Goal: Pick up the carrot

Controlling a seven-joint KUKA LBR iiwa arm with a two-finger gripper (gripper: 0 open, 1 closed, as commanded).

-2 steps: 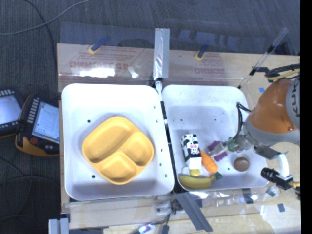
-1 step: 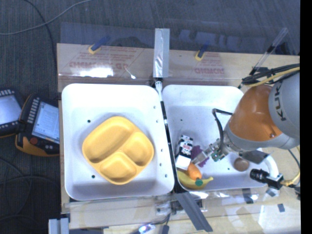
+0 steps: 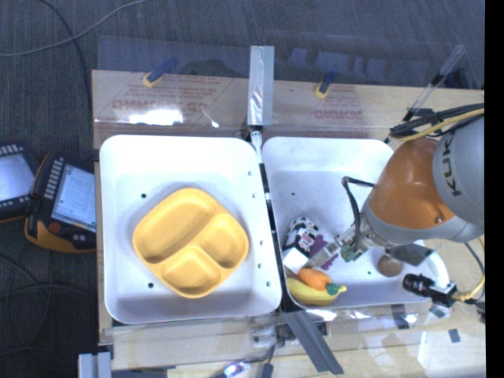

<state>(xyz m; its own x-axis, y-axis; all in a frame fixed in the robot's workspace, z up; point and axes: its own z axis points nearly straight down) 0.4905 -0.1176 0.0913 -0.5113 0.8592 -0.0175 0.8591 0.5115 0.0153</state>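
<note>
The carrot (image 3: 315,277) is a small orange piece with a green tip, lying in the right bin (image 3: 315,172) near its front wall. It rests against the top of a yellow banana (image 3: 309,292). My gripper (image 3: 347,250) hangs low over the right bin, a little up and to the right of the carrot and apart from it. The arm's orange band and grey body cover the bin's right part.
A black-and-white toy (image 3: 301,231) and a purple item (image 3: 319,246) lie just left of the gripper. A brown round object (image 3: 389,265) sits to its right. The left bin (image 3: 118,211) holds a yellow divided plate (image 3: 190,241).
</note>
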